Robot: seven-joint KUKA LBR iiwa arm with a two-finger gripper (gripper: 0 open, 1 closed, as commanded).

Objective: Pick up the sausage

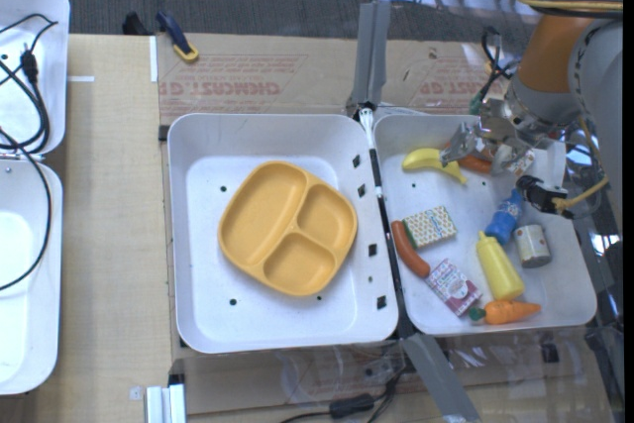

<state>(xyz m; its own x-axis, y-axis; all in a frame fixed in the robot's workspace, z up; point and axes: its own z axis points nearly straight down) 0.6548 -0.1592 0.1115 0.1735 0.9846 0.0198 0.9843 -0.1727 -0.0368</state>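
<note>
The sausage (410, 249), likely a light, stiff, slick plastic toy best pinched across its middle, lies against the right bin's (578, 307) left wall, while the claw (483, 152) hovers far-side, its opening unclear.

We look down from one fixed camera above the bench (109, 213), at a slant, far enough to take in both white bins (188, 243); the arm (560, 45) enters from our right.
</note>
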